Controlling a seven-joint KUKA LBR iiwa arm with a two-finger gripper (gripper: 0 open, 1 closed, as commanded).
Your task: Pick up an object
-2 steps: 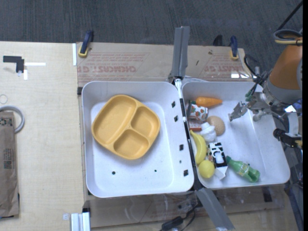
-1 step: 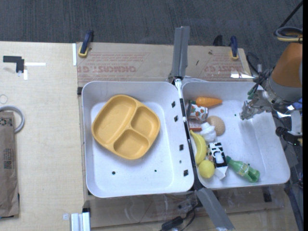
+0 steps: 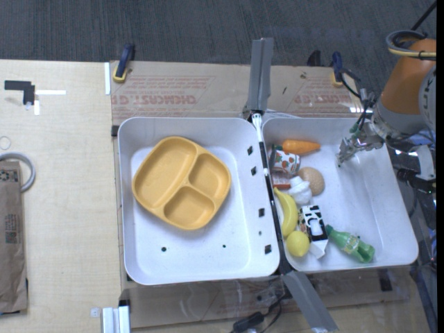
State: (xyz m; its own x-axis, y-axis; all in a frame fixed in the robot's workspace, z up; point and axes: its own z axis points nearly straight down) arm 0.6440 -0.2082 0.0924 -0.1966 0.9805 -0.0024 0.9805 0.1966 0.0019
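Observation:
My gripper (image 3: 350,147) hangs over the back right part of the right bin (image 3: 378,207), with nothing between its fingers. An orange carrot (image 3: 301,146) lies to its left. Along that bin's left side sit a small can (image 3: 285,161), a tan egg-shaped object (image 3: 313,180), a white object (image 3: 300,189), a banana (image 3: 285,211), a yellow lemon (image 3: 297,243) and a black and white packet (image 3: 313,225). A green bottle (image 3: 352,244) lies near the front.
The left bin (image 3: 139,255) holds a yellow three-compartment plate (image 3: 182,182). A metal divider bar (image 3: 261,75) stands between the bins at the back. A brown paper bag (image 3: 12,234) lies on the bench at far left.

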